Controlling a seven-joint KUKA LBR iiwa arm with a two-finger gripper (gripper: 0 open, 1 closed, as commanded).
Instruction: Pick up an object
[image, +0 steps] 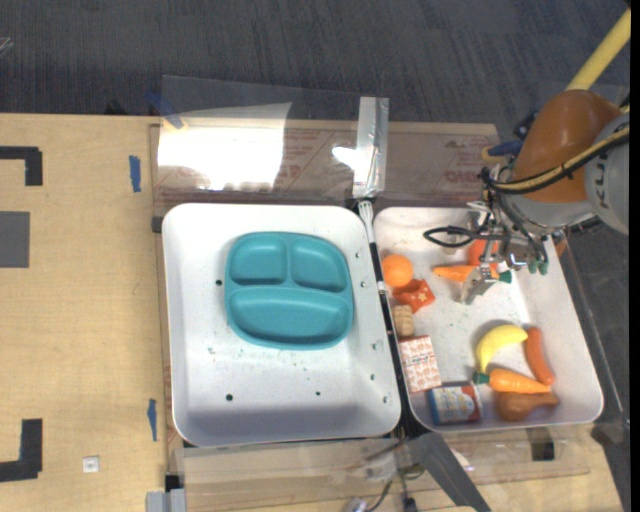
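A: Carrot (452, 271), small and orange, lies in the upper middle of the right bin (585, 345), touching or just left of the gripper (478, 285).

B: It looks like light, stiff, smooth plastic, so it could slip. I'd take it across the thick middle.

A: Is the gripper holding it?

B: I cannot tell; the wrist and cables crowd that spot.

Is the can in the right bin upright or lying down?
Lying down: the can rests on its side at the near edge of the right bin, beside the carton.
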